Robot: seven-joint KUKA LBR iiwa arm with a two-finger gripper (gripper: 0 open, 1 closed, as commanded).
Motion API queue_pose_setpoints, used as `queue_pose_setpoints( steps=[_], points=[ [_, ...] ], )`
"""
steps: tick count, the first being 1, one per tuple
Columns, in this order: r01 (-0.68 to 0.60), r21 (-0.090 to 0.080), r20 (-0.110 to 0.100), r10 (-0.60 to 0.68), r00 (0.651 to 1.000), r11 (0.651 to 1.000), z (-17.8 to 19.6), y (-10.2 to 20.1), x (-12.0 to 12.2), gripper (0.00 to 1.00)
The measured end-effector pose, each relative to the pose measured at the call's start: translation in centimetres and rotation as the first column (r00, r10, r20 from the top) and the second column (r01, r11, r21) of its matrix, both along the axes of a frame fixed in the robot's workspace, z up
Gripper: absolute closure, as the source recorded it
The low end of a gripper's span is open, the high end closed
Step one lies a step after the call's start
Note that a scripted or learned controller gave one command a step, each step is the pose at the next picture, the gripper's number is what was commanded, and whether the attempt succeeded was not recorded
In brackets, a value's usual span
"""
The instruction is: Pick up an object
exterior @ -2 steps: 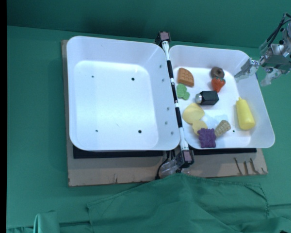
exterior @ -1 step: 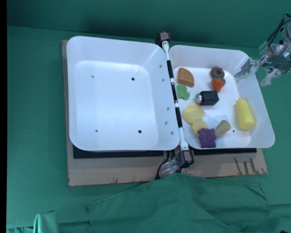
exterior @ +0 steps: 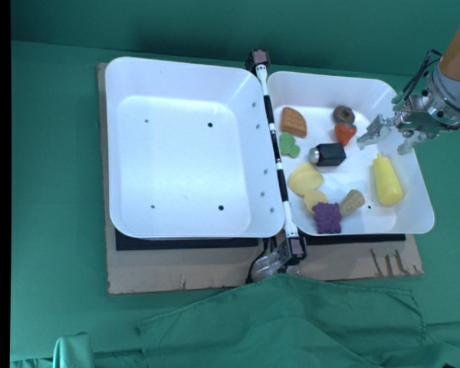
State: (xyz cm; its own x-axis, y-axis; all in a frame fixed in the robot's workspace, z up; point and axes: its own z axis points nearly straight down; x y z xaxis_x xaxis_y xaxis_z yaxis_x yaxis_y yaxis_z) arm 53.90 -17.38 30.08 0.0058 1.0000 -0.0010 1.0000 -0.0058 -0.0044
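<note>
My gripper (exterior: 387, 139) hangs over the right side of the right bin (exterior: 414, 221), its fingers (exterior: 370, 134) spread open with nothing between them. Just below it lies a yellow bottle (exterior: 387, 180). To its left are a red strawberry-like toy (exterior: 345, 133) and a brown donut (exterior: 343, 114). Further left lie a black block with a silver cap (exterior: 327, 155), an orange waffle (exterior: 294, 120) and a green piece (exterior: 290, 146). Near the front sit a yellow lemon (exterior: 305, 179), a purple grape bunch (exterior: 327, 218) and a tan cone (exterior: 352, 202).
The left bin (exterior: 184, 159) stands beside the right one, parted by a black-and-white rail (exterior: 274, 144). Both rest on a cardboard sheet (exterior: 176, 274) over green cloth. A fold of cloth (exterior: 291, 320) bunches at the front.
</note>
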Motion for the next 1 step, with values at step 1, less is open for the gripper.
queue_pose_setpoints(
  steps=[1],
  points=[
    [-0.001, 0.001, -0.002, 0.001, 1.0, 1.0, -6.29, -0.25, -0.28, 0.0]
  ],
)
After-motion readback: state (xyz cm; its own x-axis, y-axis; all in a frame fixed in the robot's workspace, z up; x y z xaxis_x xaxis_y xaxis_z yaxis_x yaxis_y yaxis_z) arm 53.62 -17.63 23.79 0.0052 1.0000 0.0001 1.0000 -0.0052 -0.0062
